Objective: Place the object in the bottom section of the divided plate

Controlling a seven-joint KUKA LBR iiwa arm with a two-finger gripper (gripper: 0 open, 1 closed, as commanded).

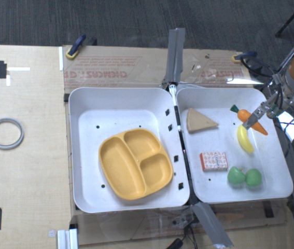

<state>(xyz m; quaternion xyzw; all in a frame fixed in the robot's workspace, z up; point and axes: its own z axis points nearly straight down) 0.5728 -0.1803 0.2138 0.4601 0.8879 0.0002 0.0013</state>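
A yellow divided plate (135,162) lies in the left bin (84,139). It has one long section on its left and two smaller ones on its right, and nothing lies in any of them. My gripper (252,118) reaches in from the right edge and sits low over the right bin (279,183), right on top of an orange carrot (259,127) with a green stem. A yellow banana (245,139) lies just below the carrot. Nothing is lifted off the bin floor.
Also in the right bin are a tan wedge (200,121) at the upper left, a red and white box (213,161) in the middle and a green two-lobed toy (243,177) at the lower right. A tape roll (4,133) lies on the bench far left.
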